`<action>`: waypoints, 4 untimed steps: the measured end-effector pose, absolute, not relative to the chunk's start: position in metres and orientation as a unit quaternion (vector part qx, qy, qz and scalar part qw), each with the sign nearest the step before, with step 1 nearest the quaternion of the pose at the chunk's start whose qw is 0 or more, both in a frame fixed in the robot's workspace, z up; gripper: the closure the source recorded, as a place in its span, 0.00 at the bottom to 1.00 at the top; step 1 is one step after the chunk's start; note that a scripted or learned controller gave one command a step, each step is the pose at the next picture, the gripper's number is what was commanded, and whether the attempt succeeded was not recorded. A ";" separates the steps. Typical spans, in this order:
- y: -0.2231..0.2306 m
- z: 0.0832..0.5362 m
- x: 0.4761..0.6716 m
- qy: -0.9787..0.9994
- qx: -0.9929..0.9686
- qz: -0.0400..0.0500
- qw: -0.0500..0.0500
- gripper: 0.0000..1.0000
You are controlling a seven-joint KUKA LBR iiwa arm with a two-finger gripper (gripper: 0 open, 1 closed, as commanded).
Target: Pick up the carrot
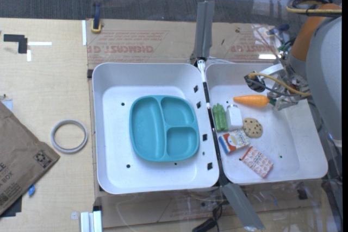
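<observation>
Carrot lies in the right bin, at centre right of the frame, its thick end touching the claw. I cannot tell how the claw is set. Risk, as I judge it: a grip so near the rounded end could slip, rolling the carrot toward the cookie just below.

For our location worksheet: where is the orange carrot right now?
The orange carrot lies in the right-hand white bin, toward its far side, just beyond the round brown cookie and right beside the tool.
</observation>
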State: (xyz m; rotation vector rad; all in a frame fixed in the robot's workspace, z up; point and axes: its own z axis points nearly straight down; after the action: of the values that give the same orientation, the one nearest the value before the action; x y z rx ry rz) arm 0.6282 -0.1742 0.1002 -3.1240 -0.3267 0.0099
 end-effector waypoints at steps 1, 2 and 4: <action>-0.179 0.234 0.647 -0.144 -0.990 0.001 0.000 1.00; -0.061 0.216 0.639 -0.277 -0.961 0.003 0.001 1.00; 0.052 0.256 0.550 -0.629 -0.777 0.002 0.001 1.00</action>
State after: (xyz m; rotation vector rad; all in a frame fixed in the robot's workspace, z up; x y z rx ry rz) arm 0.5501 0.0518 0.2556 -2.4410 -1.9749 0.0057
